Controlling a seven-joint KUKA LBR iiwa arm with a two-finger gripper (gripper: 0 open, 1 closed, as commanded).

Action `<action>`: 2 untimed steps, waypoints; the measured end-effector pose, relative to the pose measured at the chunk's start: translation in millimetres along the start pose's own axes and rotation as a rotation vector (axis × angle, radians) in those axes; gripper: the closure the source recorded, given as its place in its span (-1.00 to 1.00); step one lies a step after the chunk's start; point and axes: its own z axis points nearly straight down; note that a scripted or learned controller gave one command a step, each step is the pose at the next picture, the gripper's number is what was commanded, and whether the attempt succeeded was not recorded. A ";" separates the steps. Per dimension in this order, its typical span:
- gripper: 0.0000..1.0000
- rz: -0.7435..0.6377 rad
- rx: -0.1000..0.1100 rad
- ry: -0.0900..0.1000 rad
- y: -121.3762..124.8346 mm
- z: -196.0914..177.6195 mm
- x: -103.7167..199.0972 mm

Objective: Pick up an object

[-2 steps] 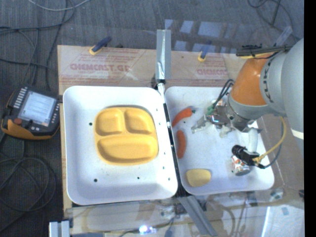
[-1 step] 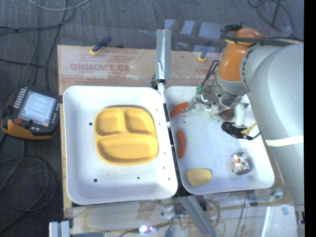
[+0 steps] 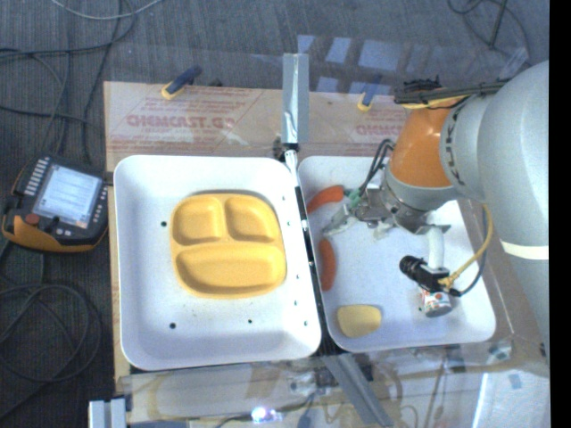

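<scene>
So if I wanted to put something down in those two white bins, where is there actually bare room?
Left bin: a bare border runs all round the yellow tray, widest along the front. Right bin: bare floor in the middle, between the yellow pad and the tool. Its back left is crowded, with the orange pieces and the arm.

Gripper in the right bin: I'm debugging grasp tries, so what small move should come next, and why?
Probably a short shift toward the orange piece by the left wall of the right bin, then down. The gripper sits above and between the two orange pieces, holding neither.
</scene>
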 end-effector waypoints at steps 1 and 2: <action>-1.00 -0.154 0.000 -0.001 33.3 0.6 -13.9; -1.00 -0.150 0.067 0.011 59.2 3.7 -14.4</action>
